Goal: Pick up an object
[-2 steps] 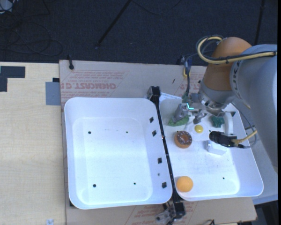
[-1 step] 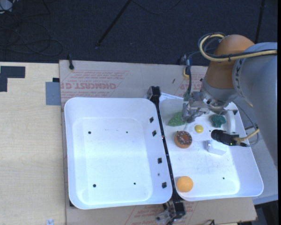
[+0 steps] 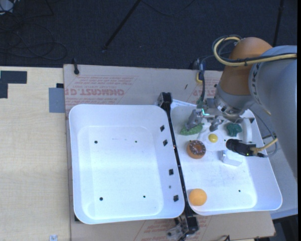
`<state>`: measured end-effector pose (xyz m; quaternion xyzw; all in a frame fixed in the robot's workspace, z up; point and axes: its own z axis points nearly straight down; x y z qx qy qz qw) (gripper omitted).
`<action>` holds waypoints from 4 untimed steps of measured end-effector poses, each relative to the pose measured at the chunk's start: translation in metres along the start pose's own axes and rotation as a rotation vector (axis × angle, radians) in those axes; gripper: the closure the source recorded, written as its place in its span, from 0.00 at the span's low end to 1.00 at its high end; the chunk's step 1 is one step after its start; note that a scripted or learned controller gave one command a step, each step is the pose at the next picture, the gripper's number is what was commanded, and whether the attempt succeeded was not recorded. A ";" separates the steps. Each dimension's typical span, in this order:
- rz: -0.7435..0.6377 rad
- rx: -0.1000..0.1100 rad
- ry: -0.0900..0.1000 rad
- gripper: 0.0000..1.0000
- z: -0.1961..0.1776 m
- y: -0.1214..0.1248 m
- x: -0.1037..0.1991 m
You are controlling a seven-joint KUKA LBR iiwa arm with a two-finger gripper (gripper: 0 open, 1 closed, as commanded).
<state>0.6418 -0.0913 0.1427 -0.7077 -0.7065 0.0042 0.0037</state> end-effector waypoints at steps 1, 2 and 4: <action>0.001 -0.001 0.000 1.00 -0.010 0.000 -0.001; 0.000 0.000 0.000 0.00 -0.009 0.000 -0.001; -0.001 -0.008 0.001 1.00 0.041 0.002 -0.019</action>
